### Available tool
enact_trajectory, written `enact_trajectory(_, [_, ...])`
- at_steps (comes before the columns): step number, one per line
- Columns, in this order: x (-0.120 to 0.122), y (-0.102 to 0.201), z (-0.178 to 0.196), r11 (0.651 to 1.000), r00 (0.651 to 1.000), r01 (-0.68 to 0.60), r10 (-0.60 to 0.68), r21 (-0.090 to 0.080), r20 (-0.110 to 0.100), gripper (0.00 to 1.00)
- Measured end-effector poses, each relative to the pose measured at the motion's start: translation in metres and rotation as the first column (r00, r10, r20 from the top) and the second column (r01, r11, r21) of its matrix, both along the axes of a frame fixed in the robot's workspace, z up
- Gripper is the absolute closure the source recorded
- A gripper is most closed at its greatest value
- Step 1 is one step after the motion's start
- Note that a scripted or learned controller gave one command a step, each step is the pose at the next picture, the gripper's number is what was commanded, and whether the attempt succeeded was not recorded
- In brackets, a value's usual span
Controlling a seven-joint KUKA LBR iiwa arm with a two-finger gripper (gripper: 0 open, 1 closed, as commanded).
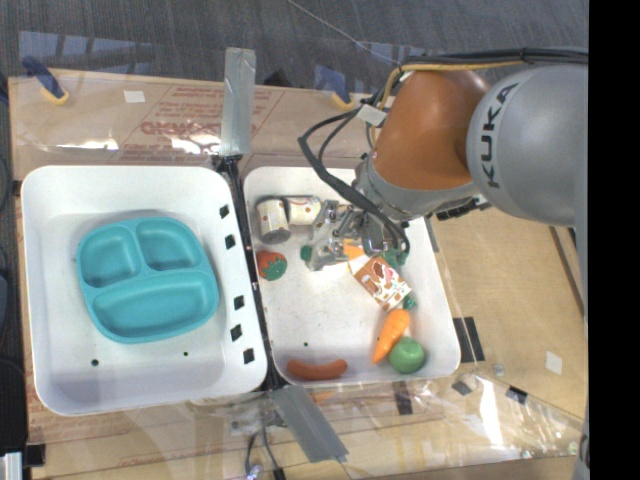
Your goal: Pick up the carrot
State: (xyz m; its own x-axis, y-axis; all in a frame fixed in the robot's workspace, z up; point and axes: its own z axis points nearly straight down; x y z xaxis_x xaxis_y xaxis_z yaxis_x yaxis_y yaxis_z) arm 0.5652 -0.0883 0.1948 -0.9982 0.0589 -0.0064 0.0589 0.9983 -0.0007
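Camera view: two white bins [245, 258] on cardboard-topped bench [150, 118]; grey carpet [150, 8] beyond; claw [335, 238] state unclear.

Carrot [391, 334]: small, orange, tapered, looks like a toy. Lies flat on the floor of the right bin [300, 330], in its lower-right part, roughly 4 o'clock from the bin's centre. Long axis runs about 1 o'clock to 7 o'clock: thick end up toward 1, narrow tip down toward 7. Thick end sits just below a printed orange-and-white packet [381, 281], close enough that I can't tell if they touch. A green ball [406, 356] sits against the carrot's lower right side, at about 5 o'clock from it. Nothing is gripping the carrot; fully exposed from above.
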Motion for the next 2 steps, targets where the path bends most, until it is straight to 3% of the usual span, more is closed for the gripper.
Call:
enact_trajectory(1, [0.019, -0.054, 0.041, 1.000, 1.000, -0.017, 0.017, -0.002, -0.002, 1.00])
enact_trajectory(2, [-0.047, -0.067, -0.034, 1.000, 1.000, 0.028, -0.028, 0.002, -0.013, 1.00])
